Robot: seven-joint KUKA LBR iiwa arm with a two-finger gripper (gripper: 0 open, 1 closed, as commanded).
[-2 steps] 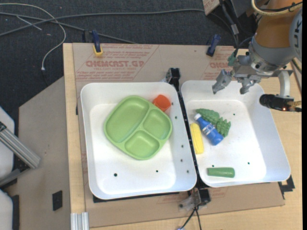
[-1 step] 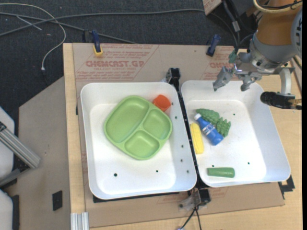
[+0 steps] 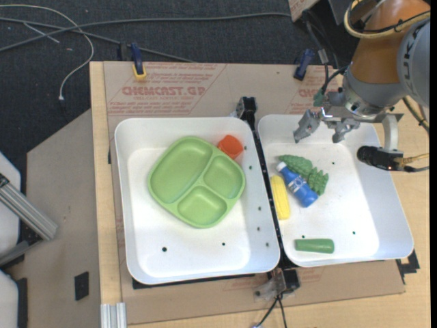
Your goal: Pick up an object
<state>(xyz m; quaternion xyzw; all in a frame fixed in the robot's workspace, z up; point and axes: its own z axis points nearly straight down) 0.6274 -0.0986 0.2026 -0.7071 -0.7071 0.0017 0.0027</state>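
Two white bins are set side by side on a brown board [image 3: 171, 87]. The right bin [image 3: 382, 217] is taken as the landmark. The gripper [image 3: 319, 130] is seen above that bin's far edge, its two grey fingers [image 3: 304, 128] spread apart with nothing between them. Toward the bin's left side, a blue bottle [image 3: 298, 184] lies tilted, touching a dark green leafy toy [image 3: 305, 169] that lies partly under and behind it. A yellow corn cob [image 3: 280, 197] lies along the bin's left wall, just beside the bottle. A green cylinder [image 3: 315, 246] lies near the bin's near edge, well apart from the gripper. To the left of the right bin, the left bin [image 3: 136, 251] holds a green divided plate [image 3: 196, 180], and an orange object [image 3: 231, 145] is seen touching the plate's far rim.
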